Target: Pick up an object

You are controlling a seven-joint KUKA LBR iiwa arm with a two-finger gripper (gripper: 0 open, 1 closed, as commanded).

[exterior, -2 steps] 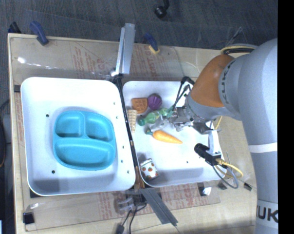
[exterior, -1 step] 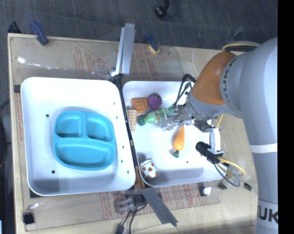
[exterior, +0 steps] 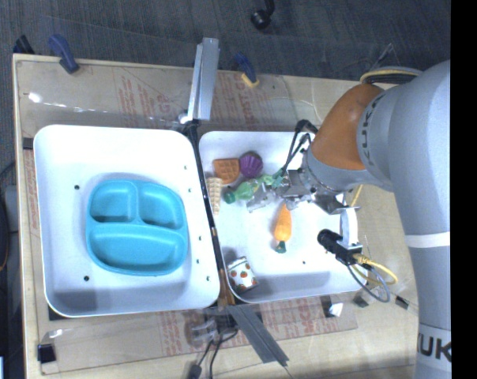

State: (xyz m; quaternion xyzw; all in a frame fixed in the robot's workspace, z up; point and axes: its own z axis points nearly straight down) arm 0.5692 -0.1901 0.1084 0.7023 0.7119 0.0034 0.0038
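The gripper (exterior: 279, 189) hangs low in the right bin (exterior: 302, 271), by the green toy (exterior: 245, 189) and just above the carrot (exterior: 283, 226) (whether its fingers are spread, I cannot tell). The carrot looks light, stiff and smooth; take it across its thick middle.

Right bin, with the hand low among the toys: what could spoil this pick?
1. The hand sits in a tight cluster: green toy, purple toy and carrot lie close, so it may shove neighbours or catch two.
2. The right bin looks smooth; a nudged carrot could slide away.
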